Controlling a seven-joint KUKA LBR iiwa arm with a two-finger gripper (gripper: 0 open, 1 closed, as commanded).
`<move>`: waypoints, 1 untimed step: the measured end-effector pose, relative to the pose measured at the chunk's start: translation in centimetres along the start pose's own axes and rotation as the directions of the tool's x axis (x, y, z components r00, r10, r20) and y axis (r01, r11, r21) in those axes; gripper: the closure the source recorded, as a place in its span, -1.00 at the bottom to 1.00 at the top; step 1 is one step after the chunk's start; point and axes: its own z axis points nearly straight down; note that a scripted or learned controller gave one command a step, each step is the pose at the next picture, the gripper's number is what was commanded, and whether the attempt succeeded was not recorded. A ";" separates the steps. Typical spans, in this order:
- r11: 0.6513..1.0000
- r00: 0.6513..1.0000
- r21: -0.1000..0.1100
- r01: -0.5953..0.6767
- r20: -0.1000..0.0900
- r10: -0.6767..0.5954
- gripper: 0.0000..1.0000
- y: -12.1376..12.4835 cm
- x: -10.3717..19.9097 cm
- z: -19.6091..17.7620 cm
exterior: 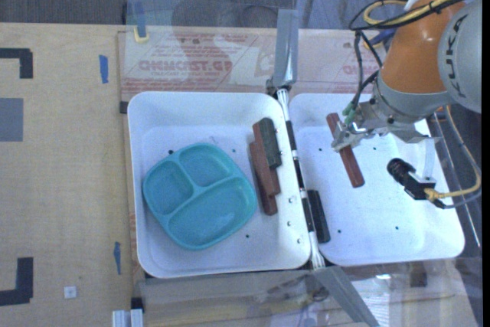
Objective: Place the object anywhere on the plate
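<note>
Behind the two white bins, faded red lettering on cardboard is unreadable; over the plywood counter, the tool grips a brown wooden stick.

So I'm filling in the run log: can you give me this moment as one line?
gripper over right bin | brown stick at gripper, hold unconfirmed | teal plate in left bin, bare | placing not done

Grey arm, orange band, yellow cables
</note>
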 end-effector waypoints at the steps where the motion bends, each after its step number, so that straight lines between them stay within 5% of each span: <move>1: 0.953 0.953 0.002 0.303 -0.002 -0.303 1.00 -2.6 8.3 -2.4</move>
